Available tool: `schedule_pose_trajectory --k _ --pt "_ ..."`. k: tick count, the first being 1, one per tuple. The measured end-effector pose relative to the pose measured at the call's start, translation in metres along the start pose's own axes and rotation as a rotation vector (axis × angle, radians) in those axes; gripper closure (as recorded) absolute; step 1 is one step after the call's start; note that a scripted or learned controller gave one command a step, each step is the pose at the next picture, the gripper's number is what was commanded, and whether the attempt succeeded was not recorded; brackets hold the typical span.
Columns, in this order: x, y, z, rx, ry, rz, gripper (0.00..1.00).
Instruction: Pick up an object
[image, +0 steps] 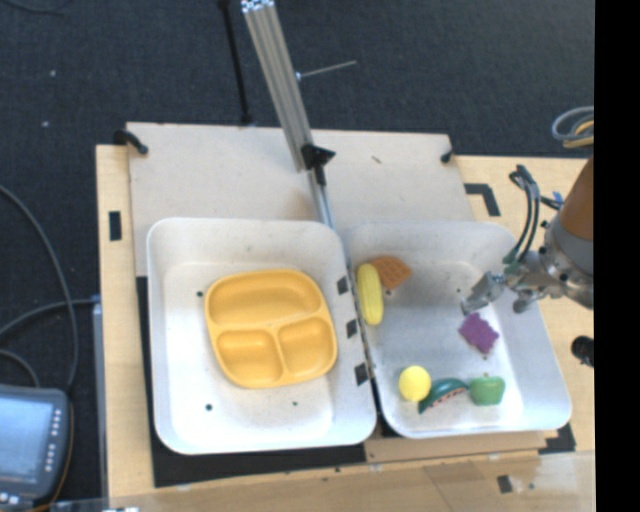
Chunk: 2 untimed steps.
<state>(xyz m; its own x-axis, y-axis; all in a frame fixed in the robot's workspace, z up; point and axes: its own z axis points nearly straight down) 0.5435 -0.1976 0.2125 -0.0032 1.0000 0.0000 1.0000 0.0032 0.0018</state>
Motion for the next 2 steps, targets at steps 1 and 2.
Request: schedule_pose_trajectory --k 1,2 --pt "0.0 0.0 0.0 0.0 0.0 0.001 0.0" --pt "-0.002 0.009 0.056 0.005 -0.001 0.004 0.0"
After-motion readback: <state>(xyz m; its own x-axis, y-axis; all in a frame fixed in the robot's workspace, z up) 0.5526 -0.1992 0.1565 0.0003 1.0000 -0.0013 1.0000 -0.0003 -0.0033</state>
